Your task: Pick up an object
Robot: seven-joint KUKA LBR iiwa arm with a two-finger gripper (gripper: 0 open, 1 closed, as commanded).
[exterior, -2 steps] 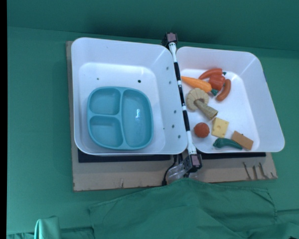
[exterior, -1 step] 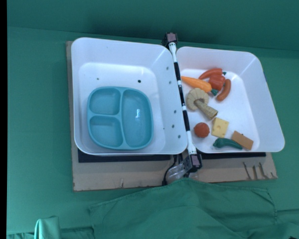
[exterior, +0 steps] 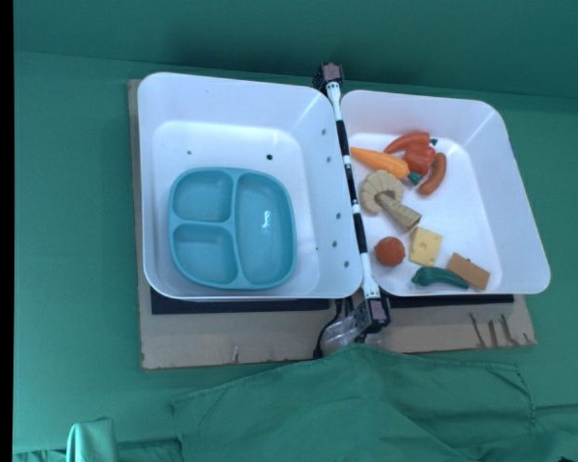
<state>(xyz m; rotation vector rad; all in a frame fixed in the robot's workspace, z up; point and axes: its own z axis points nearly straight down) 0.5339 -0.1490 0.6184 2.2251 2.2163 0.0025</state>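
Honestly, from my remote seat I cannot tell how the gripper stands, nor how the toys lie relative to it; so I go by the bins. Everything worth picking lies in the right bin (exterior: pixel 520 258), crowded toward its left wall; the black-and-white strip (exterior: pixel 344 152) runs between it and the left bin (exterior: pixel 154 104).

At the far end an orange carrot (exterior: pixel 379 162) points left, with a red chilli (exterior: pixel 407 141) just behind it, a small red piece (exterior: pixel 421 160) (I can't make out what) touching both, and a reddish sausage (exterior: pixel 432 173) tilted beside that; a beige mushroom (exterior: pixel 374 188) sits just nearer me, touching a tan cone-like piece (exterior: pixel 403 213). Nearer still I see an orange-red ball (exterior: pixel 389 251) close to the strip, a yellow cheese wedge (exterior: pixel 425 246) just beside it, then a green pepper (exterior: pixel 438 277) and an orange-brown block (exterior: pixel 468 270) touching each other by the near wall.

The left bin holds a teal divided plate (exterior: pixel 232 227), lying flat; both bins rest on a cardboard sheet (exterior: pixel 193 349), with green cloth (exterior: pixel 366 407) bunched in front.
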